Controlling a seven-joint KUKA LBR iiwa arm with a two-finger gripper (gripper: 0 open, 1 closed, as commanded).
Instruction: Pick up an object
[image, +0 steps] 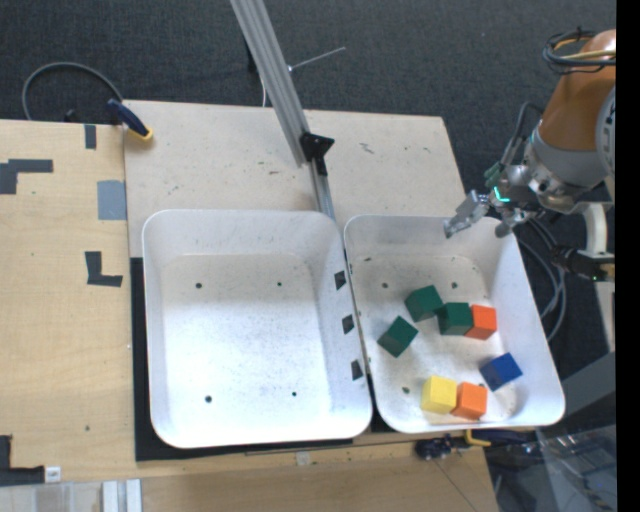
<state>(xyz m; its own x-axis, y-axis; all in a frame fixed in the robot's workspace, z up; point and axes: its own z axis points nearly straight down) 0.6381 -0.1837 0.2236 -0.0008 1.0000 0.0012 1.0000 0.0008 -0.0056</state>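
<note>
While hovering over the far edge of the right bin (400, 250) with the gripper (481, 220) spread open and empty, judged at the approach step. Cubes clustered toward the bin's near right corner. Next: reach nearward, descend astride the lone green cube (398, 335), close.

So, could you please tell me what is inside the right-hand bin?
The right bin holds three green blocks, two orange, one yellow and one blue. Anything beneath them is hidden.
</note>
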